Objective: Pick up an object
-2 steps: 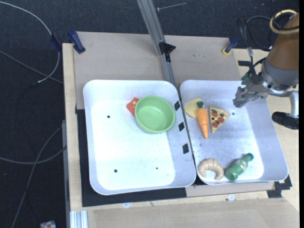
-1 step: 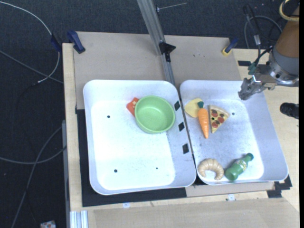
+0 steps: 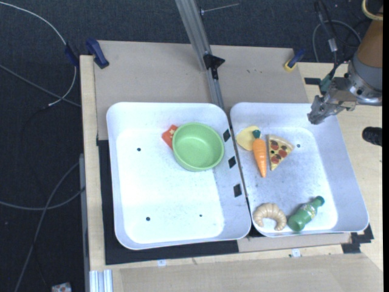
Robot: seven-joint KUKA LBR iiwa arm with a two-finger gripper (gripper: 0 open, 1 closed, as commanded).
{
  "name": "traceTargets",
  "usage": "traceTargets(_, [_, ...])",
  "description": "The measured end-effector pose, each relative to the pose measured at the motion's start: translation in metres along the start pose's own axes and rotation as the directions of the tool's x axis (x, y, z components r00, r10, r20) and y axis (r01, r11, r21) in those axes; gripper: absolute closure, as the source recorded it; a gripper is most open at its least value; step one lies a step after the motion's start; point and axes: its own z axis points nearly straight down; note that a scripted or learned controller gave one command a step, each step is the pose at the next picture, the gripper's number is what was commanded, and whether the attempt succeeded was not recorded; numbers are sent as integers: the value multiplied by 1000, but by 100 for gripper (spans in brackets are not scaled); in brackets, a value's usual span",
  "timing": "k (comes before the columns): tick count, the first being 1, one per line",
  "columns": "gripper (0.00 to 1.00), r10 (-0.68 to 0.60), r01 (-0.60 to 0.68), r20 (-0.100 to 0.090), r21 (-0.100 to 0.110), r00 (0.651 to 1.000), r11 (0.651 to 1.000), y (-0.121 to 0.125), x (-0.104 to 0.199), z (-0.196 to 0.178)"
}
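White bins are seen side by side; the gripper (image 3: pixel 318 115), its state impossible to tell, is poised over the right bin's (image 3: pixel 340 163) far corner, apart from the carrot (image 3: pixel 260 155).

Below me, two white bins (image 3: pixel 130 181). A lime-green bowl (image 3: pixel 197 145) over something red (image 3: pixel 169 136). An orange carrot (image 3: pixel 260 156) topped green, a yellow pizza slice (image 3: pixel 278 151) dotted red, a tan croissant (image 3: pixel 271 215), a green bottle (image 3: pixel 304 215).

No legible text or labels
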Motion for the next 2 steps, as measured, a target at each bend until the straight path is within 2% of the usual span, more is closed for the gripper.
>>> traceTargets(1, [100, -3, 3, -8, 14, 1000, 1000, -9, 47, -9])
traceTargets(2, [100, -3, 4, -8, 21, 1000, 1000, -21, 98, 4])
